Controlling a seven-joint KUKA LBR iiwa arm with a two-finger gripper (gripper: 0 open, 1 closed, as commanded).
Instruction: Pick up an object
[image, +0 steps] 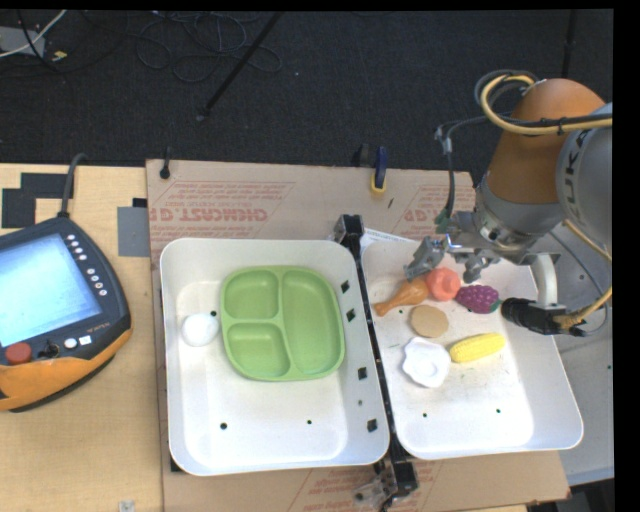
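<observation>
A teach pendant with a lit screen and an orange underside is seen at the left edge of the worktop. A cardboard sheet printed with red lettering is laid under both bins. Dark cables, possibly with a stand, are spread across the black floor behind.

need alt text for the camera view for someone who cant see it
A grey and orange robot arm lowers its pincer over toy food in the right bin: a drumstick, tomato, grapes, cookie, corn and fried egg. The left bin holds a green divided plate and a white ball.
</observation>
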